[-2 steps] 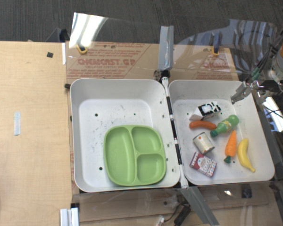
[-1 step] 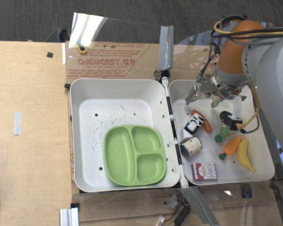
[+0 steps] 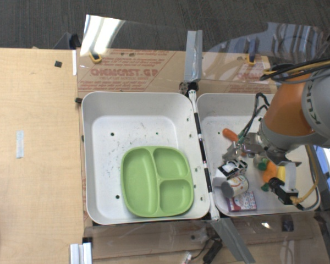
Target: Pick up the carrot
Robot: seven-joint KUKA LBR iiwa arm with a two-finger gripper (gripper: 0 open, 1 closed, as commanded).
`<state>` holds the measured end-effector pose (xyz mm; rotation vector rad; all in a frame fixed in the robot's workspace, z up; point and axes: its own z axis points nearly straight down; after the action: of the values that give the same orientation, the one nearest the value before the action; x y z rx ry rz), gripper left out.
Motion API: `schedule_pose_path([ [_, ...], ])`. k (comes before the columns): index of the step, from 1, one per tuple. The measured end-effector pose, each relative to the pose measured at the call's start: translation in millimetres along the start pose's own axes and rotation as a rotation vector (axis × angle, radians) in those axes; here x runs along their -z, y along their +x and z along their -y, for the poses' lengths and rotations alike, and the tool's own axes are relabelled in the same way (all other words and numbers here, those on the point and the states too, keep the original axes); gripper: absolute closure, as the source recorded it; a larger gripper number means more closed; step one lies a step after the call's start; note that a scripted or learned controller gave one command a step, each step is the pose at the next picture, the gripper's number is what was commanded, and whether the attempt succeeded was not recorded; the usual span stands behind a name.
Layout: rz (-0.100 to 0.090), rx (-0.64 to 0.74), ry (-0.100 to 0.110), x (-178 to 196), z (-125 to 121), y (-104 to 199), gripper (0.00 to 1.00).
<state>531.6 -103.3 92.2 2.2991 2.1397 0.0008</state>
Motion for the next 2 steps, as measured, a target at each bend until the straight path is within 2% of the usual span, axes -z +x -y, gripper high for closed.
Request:
schedule_pose_path([
  [1,0.002,-0.036,0.000,79.7,-123.6,-50.0,0.00],
  [2,0.000,-0.017,0.002,-1.0,-54.9,-96.3,0.00],
])
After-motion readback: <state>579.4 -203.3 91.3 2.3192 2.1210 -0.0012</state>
